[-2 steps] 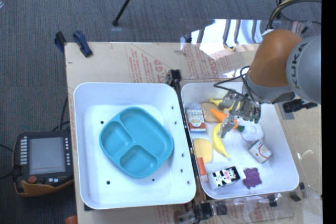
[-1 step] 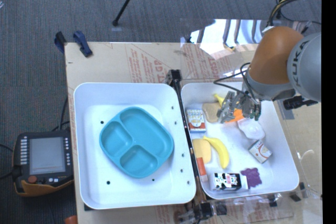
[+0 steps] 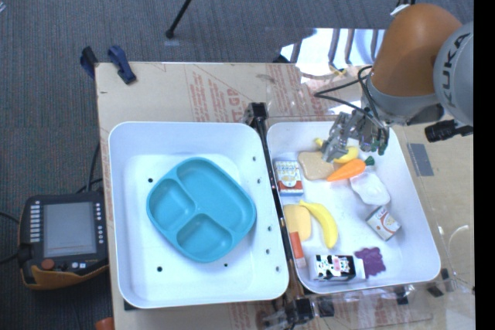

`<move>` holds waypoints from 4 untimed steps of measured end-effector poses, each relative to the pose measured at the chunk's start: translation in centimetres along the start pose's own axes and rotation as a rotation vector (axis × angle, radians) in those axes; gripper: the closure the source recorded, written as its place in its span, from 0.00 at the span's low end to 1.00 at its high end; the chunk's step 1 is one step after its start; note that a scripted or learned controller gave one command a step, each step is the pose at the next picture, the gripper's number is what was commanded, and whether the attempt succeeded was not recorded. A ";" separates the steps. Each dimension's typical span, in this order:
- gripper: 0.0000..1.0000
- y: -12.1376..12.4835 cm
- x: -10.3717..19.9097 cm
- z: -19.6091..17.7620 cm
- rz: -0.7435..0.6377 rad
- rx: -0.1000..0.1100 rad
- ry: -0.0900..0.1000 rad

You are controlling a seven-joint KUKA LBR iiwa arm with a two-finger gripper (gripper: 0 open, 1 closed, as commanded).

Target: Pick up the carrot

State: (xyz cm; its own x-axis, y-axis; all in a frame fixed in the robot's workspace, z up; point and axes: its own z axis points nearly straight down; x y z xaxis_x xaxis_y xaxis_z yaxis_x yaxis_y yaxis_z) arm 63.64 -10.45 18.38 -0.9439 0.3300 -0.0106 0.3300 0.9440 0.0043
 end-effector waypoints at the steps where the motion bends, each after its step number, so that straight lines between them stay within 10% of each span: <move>1: 1.00 -2.7 1.1 -0.1 -0.488 0.000 0.009; 2: 1.00 -4.6 7.0 7.3 -0.786 0.000 0.006; 3: 1.00 -1.1 3.9 -5.6 -0.673 0.000 -0.007; 4: 1.00 -4.7 4.4 3.9 -0.802 -0.006 0.019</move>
State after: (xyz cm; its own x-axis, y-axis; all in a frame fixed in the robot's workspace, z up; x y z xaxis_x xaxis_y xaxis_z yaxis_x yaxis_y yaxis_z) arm 57.97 -13.44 14.38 -0.8934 -0.4492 0.0047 -0.4492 0.8934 0.0077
